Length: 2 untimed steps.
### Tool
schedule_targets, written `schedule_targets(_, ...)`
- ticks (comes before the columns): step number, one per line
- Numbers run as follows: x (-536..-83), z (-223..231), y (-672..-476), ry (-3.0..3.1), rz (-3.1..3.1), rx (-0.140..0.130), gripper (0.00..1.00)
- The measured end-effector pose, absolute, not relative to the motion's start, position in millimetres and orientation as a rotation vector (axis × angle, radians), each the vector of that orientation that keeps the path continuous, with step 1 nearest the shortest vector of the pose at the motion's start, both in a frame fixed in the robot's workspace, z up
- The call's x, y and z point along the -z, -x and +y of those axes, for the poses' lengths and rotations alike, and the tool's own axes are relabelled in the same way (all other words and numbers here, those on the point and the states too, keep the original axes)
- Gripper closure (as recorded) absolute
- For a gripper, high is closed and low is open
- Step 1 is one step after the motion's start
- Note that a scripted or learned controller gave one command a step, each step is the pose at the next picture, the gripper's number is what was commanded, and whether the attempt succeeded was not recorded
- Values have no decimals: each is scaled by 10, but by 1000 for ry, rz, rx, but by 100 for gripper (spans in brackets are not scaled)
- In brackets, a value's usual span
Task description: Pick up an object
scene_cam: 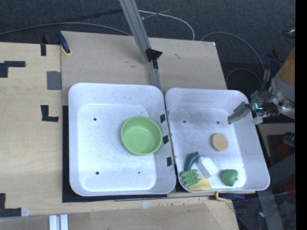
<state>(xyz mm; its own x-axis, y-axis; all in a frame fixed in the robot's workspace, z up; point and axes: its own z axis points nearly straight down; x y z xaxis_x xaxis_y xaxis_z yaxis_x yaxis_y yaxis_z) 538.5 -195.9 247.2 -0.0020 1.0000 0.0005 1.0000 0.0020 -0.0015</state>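
- The gripper (pixel 240 112) hangs over the right bin (pixel 192 97) near its 2 o'clock edge; a dark finger points toward the bin's centre, nothing visible in its grasp, though at this slant whether it is parted or closed cannot be told.
- Candidates for the pick lie toward 5 and 6 o'clock of that bin: a tan round disc (pixel 220 142) alone mid-bin, and a cluster of a white block (pixel 207 166), a teal-handled brush (pixel 191 161), a yellow-green piece (pixel 194 180) and a green lump (pixel 230 177).
- Likely risk: the disc looks flat, so the tool may slide over it and come up bare.
- The cluster sits touching or nearly so; a descent there could nudge neighbours or catch two at once.
- The green lump rests near the bin's wall, where the tool may strike the rim.
- The green bowl (pixel 141 135) sits in the left bin (pixel 81 128), well apart.
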Motion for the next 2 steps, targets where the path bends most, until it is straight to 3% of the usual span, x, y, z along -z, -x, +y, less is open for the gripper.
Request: schedule_targets(2,-1493,-1870,-5313,2217,-2219,-6,0)
